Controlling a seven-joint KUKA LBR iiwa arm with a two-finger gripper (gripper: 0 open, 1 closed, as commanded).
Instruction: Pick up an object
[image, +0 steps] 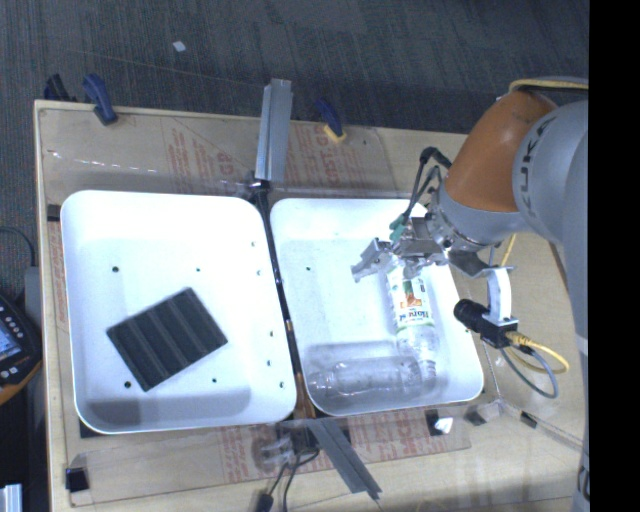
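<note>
Reaching in from the right, the arm (520, 170) poises its released gripper (385, 255) above the labelled bottle (412, 305).

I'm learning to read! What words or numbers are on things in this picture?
Small clear plastic bottle with a white and orange label in the right white bin: print on the label, too blurred to read.
Clear sheet on the wooden bench: faint red lettering, too faint to read.
Dark ribbed rectangular block: none.

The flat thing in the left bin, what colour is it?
The flat ribbed pad is black with raised stripes, lying in the white left bin. The camera view shows it clearly.
</note>
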